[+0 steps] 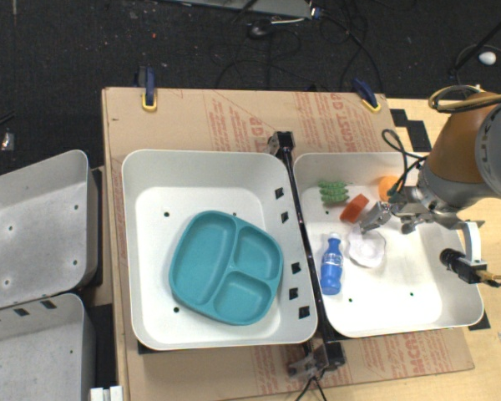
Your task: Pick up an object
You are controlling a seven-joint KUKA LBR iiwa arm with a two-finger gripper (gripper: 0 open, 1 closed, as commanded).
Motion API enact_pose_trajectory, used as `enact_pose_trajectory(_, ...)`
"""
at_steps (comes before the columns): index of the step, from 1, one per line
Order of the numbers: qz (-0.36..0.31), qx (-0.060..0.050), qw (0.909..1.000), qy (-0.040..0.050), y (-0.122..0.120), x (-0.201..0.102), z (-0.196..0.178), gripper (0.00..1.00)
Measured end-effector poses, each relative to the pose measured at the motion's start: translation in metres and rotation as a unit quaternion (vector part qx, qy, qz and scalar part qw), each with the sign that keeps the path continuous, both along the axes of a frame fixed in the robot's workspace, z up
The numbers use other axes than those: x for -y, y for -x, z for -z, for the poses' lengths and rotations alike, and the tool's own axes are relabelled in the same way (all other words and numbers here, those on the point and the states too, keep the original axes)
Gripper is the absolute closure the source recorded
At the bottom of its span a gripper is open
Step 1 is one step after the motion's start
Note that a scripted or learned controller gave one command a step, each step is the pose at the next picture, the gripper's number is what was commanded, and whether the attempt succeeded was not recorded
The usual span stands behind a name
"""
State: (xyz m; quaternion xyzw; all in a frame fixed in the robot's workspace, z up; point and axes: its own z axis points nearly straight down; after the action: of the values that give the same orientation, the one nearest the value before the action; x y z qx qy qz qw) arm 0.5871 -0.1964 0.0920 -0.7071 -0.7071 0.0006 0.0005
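The gripper (374, 220) hung low in the right bin (417, 307), just above and touching the upper edge of a clear cup (367, 251); whether its fingers were spread or pressed together could not be told. The red block (354, 208) lay just left of the gripper, the green toy (334, 192) beyond it, and the blue bottle (331, 265), long axis running up-down, left of the cup.

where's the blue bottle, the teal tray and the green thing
blue bottle (331, 266), camera view, on the middle of its body
teal tray (226, 266), camera view, on the ridge between its compartments
green thing (333, 192), camera view, on its middle
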Motion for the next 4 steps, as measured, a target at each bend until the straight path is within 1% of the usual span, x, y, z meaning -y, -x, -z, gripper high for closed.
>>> enact_pose_trajectory(1, 0.0, 0.002, 1.0, 0.0004, -0.001, 0.0, -0.011, 1.0)
enact_pose_trajectory(3, -0.001, 0.004, 1.0, 0.0013, -0.01, 0.013, -0.105, 1.0)
enact_pose_trajectory(4, -0.001, 0.005, 1.0, 0.0015, -0.011, 0.016, -0.17, 1.0)
